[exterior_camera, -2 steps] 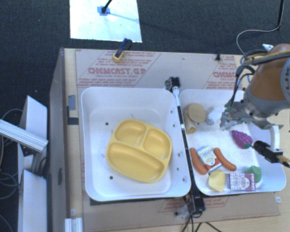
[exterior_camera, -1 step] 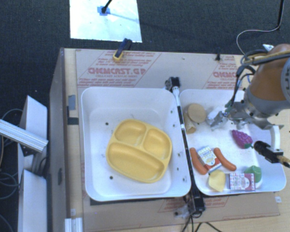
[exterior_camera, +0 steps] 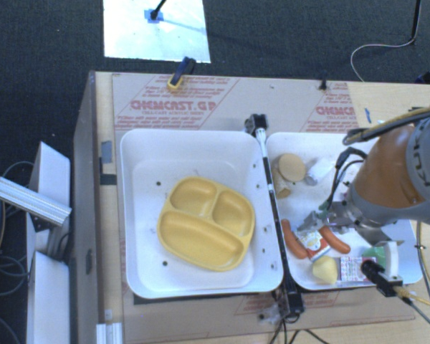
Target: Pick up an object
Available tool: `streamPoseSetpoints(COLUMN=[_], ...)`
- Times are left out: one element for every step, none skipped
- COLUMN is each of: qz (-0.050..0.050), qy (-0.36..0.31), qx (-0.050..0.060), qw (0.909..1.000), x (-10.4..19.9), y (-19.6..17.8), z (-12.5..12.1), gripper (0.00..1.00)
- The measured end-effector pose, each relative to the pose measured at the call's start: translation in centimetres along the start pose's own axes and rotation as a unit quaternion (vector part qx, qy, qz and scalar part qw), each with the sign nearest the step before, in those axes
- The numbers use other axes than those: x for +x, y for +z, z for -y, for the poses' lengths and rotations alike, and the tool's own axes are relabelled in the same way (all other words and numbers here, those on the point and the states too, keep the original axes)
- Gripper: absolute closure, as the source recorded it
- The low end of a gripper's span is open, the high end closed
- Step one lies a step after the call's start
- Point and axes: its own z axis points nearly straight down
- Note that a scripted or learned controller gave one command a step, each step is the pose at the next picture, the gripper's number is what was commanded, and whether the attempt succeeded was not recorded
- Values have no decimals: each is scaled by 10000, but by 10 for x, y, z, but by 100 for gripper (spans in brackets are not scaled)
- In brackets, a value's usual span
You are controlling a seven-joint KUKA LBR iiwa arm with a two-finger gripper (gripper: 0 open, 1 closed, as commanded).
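Observation:
My gripper (exterior_camera: 315, 222) hangs low in the right bin (exterior_camera: 308, 140), near its middle. It is just above and between two orange sausage-shaped pieces, one (exterior_camera: 294, 240) to its lower left and one (exterior_camera: 335, 241) to its lower right. Whether it touches either I cannot tell. A yellow lemon-like object (exterior_camera: 325, 269) lies near the bin's front edge beside a printed packet (exterior_camera: 351, 268). A tan round bun-like object (exterior_camera: 290, 168) and a small white object (exterior_camera: 319, 169) lie toward the back. A green piece (exterior_camera: 377, 251) sits at the right, partly under the arm.
The left bin (exterior_camera: 140, 192) holds a yellow divided tray (exterior_camera: 206, 223). The grey arm with its orange band (exterior_camera: 388, 174) covers the right part of the right bin. A black-and-white bar (exterior_camera: 266, 170) runs along the divide between the bins.

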Motion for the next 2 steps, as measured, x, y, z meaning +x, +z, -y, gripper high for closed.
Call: streamPoseSetpoints(qz=[-8, -6], qy=[-8, -8], qx=[-31, 44], qw=[10000, 10000], x=[1, 49], y=[-12, -105], z=[-3, -15], gripper=[100, 100])
